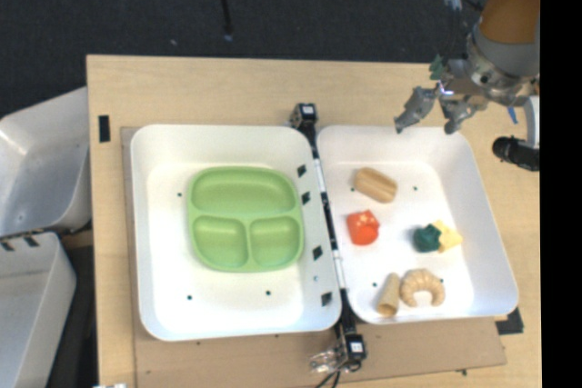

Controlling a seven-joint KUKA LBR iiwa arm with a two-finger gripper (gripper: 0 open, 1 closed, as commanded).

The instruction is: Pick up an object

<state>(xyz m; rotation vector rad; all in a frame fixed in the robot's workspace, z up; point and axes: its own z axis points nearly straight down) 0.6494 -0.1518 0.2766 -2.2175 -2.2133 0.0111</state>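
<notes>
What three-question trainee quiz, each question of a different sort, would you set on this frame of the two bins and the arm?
1. True or false: the green divided plate lies in the left bin.
2. Which item lies nearest the gripper? A) the croissant B) the tan bread roll C) the red pepper
3. Fill in: the gripper's fingers are ____, holding nothing, above the far rim of the right bin.

Key: 1 true; 2 B; 3 open.
</notes>
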